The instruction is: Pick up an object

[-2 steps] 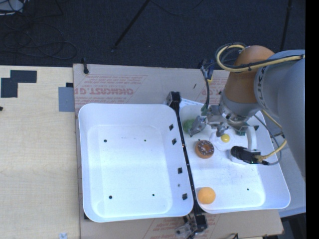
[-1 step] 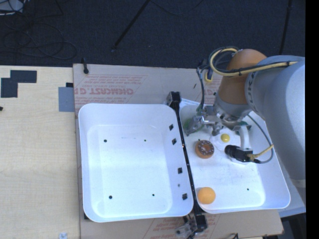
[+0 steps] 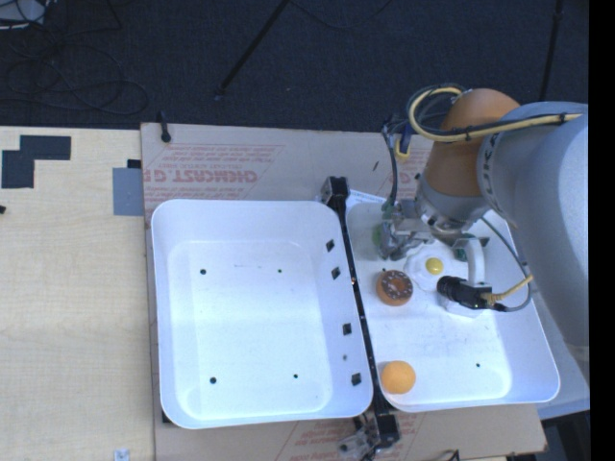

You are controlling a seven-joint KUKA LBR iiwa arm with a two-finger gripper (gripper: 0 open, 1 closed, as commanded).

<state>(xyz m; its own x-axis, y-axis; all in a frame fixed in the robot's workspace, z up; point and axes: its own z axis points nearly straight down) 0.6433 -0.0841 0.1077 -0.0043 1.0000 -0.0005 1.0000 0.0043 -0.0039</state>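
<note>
My gripper (image 3: 393,246) hangs low over the back left part of the right bin (image 3: 480,392). A brown doughnut-shaped toy (image 3: 394,287) lies just in front of it, a short gap away. To the gripper's right sits a small yellow object (image 3: 434,266). An orange ball (image 3: 398,376) rests near the front left corner of the same bin. Something small and green (image 3: 387,225) shows at the gripper's back side, partly hidden by it.
The left bin (image 3: 168,286) stands beside the right one, with a black divider rail (image 3: 348,286) between them. The grey arm (image 3: 528,190) covers the right bin's back right corner. Cardboard (image 3: 240,166) lies under both bins.
</note>
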